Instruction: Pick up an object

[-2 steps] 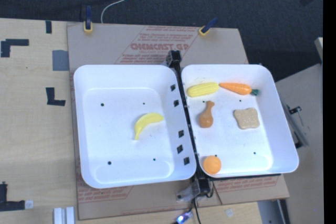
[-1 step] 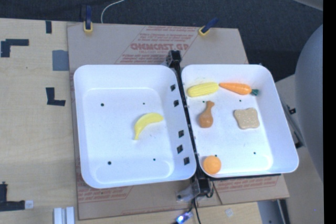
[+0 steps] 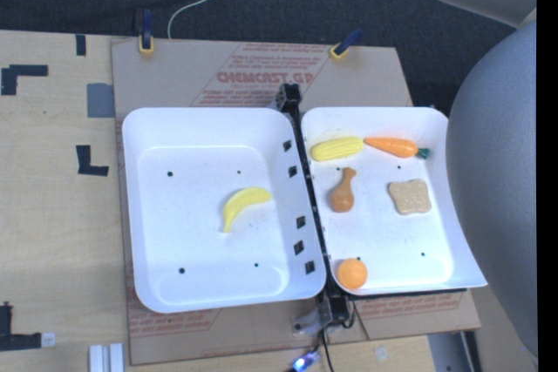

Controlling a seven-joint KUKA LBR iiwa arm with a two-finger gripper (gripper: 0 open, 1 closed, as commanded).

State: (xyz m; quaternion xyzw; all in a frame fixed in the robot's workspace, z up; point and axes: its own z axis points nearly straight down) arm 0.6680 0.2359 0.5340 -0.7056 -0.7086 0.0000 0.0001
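Brown cardboard (image 3: 261, 74) underlies two white bins. Left bin (image 3: 174, 135) holds a banana (image 3: 243, 205). Right bin (image 3: 436, 213) holds corn (image 3: 336, 149), carrot (image 3: 392, 146), drumstick (image 3: 343, 191), cracker (image 3: 409, 197), orange (image 3: 351, 273). Grey arm (image 3: 506, 118) looms right; the gripper's opening cannot be judged.

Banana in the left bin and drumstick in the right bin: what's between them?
In the camera view, bare white bin floor, then the black divider where the two bins meet, lies between the banana and the drumstick. No other object sits there.
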